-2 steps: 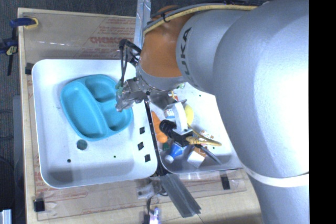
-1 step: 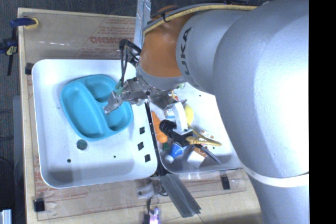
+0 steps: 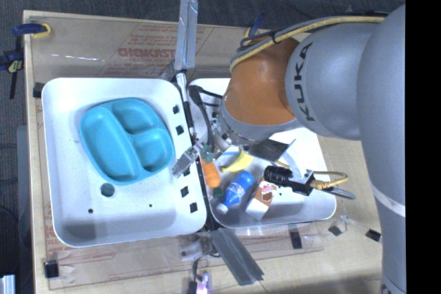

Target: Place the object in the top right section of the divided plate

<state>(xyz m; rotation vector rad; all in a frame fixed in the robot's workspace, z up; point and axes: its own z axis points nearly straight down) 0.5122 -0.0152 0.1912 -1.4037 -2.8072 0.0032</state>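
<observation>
One divided plate (image 3: 127,138), one blue bottle (image 3: 236,191); cannot tell how wide the gripper (image 3: 193,158) stands.

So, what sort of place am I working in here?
Likely a robotics lab bench, not a kitchen: a KUKA arm over two white bins, the left bin holding a blue divided plate, the right bin a jumble including a blue bottle.

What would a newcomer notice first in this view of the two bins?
The bright blue divided plate lies in the left bin, vivid against the white. The big grey arm with its orange band looms over the right bin, where a blue bottle, an orange item and a yellow item lie crowded together.
</observation>
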